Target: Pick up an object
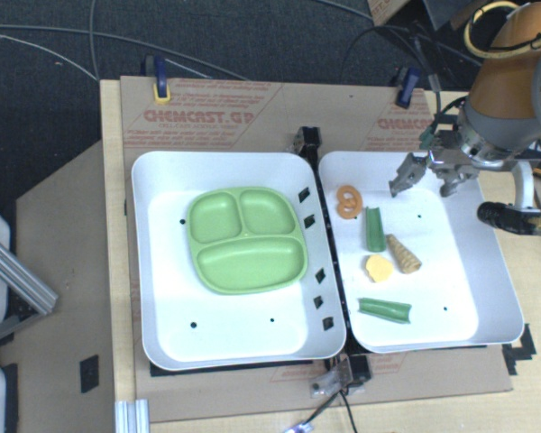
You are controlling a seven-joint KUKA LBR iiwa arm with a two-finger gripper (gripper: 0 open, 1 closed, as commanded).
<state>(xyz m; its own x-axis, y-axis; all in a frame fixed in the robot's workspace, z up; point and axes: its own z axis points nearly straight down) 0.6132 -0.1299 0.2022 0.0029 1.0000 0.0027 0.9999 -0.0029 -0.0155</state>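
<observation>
The pincer [430,178] hangs open and empty over the right bin's [487,282] far edge, likely poised to descend. Its candidates cluster near that bin's left wall: orange ring [347,201], green stick [374,229], cone [403,253], yellow piece [378,268], green pod [384,309]. The green tray [246,239] fills the left bin [158,242].

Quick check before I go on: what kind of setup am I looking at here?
Likely a lab bench for robot grasping trials: two white bins clamped to a board, toy food beside a green divided plate, loose cables on dark carpet.
</observation>
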